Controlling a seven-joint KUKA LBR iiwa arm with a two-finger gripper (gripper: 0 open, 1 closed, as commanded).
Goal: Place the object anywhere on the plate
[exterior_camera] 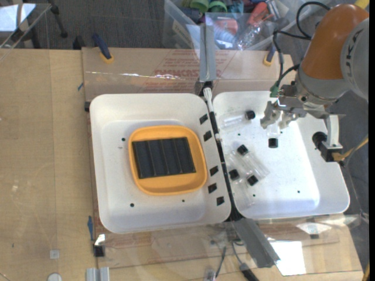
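1. At the bottom of the frame, the pale wooden bench [41, 157] carries a grey bracket [258, 244] below the seam where the two bins meet.
2. In the left half of the frame, the left white bin [111, 209] holds an orange plate [140, 183] with a dark ribbed insert [163, 157] lying flat in its middle.
3. A row of small black clips [212, 171] runs along the divider between the bins, at centre frame.
4. In the right white bin [316, 198], several small clear pieces with black caps lie scattered: a clear vial [249, 163] near the divider, a black cap [252, 180] just beside it, and a second clear vial [232, 121] higher up with a black cap [250, 115] near it.
5. A small black object [272, 142] rests on the bin floor at centre right, well apart from the plate.
6. Just above that object hangs the gripper [276, 122]; its metal fingers [266, 120] point down with a narrow gap between them and nothing clamped there.
7. At upper right, the grey arm's orange band [331, 40] rises over the bin.
8. At the top of the frame, a clear tub of coloured toys [234, 4] sits behind the bench.
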